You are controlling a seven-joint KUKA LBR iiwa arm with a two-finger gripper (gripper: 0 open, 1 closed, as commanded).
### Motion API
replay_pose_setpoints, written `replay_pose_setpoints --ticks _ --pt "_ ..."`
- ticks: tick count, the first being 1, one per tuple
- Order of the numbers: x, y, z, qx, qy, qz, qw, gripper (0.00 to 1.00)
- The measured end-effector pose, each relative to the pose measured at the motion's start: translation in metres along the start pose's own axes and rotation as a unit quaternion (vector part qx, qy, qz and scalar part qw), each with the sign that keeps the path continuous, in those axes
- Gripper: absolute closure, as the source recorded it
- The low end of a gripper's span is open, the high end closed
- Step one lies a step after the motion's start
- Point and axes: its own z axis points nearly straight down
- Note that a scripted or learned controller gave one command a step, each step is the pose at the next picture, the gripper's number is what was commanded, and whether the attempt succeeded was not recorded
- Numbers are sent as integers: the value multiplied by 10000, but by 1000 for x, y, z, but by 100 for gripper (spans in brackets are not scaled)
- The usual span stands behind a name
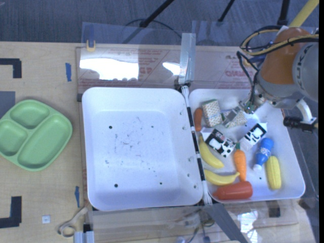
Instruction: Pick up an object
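pincer (238,116) blurred over right bin (293,186) (grip unreadable) | possibly touching patterned box (212,112)

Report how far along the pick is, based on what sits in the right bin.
Done: the arm has reached over the right bin, and the gripper is low beside the speckled box. In hand: nothing visibly lifted; the bananas, carrot, corn cob and blue bottle lie in the bin. Left: grasp something and lift it.

I find no legible text; red print on the clear plastic back panel (152,59) is too blurred to read.
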Motion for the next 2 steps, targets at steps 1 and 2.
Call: replay_pose_setpoints --ticks 1,2 --pt "-26 1 -73 33 38 -204 9998 0" --pt "-15 -66 -14 38 51 -665 9978 0"
